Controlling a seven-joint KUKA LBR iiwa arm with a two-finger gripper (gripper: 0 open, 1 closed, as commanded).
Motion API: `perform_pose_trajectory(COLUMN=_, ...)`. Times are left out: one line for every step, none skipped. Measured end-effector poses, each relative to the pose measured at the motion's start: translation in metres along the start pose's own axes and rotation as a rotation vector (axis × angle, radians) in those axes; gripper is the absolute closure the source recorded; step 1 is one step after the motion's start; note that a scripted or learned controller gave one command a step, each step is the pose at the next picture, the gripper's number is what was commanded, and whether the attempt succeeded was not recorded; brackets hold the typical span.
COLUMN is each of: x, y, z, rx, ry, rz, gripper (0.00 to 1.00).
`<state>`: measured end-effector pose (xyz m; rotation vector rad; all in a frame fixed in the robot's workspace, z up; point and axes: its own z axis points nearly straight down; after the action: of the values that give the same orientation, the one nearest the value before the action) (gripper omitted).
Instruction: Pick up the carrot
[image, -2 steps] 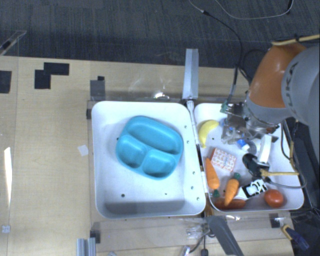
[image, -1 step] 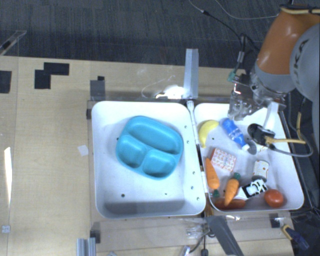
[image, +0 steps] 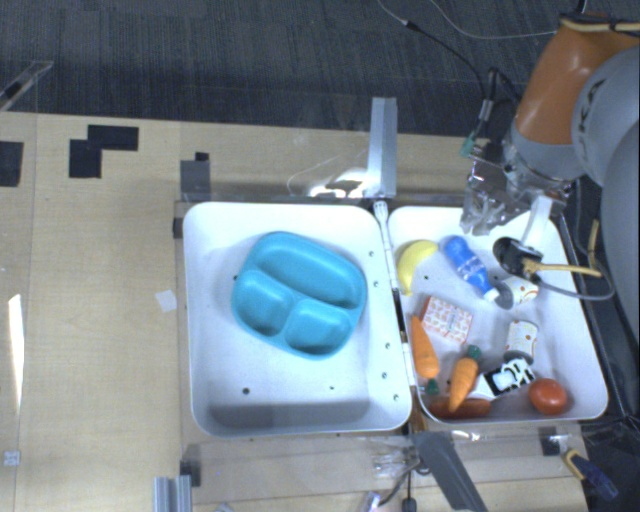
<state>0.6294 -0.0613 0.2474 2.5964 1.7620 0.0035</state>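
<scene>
end effector (image: 487, 212) above bin (image: 590, 345), carrot (image: 462, 380) apart

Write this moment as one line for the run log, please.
task: pick up carrot | gripper: above right bin's far edge, holding nothing | carrot: lying near right bin's front edge | blue plate: in left bin

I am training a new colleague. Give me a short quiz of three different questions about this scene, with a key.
1. True or false: the blue divided plate lies in the right bin.
2. Which bin holds the carrot?
A. left bin
B. right bin
3. Fill in: the tool hangs over the far part of the ____ bin, apart from the carrot.

Key:
1. False; it lies in the left bin.
2. B
3. right
</scene>
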Motion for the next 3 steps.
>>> perform_pose_trajectory(x=-0.016, y=-0.012, z=0.011, rx=0.002, ry=0.000, rz=0.250, gripper=1.00)
perform_pose_trajectory(x=-0.014, y=-0.011, z=0.000, rx=-0.001, ry=0.000, rz=0.241, gripper=1.00)
perform_pose_trajectory(x=-0.052, y=0.037, z=-0.022, rx=-0.001, ry=0.001, rz=0.284, gripper=1.00)
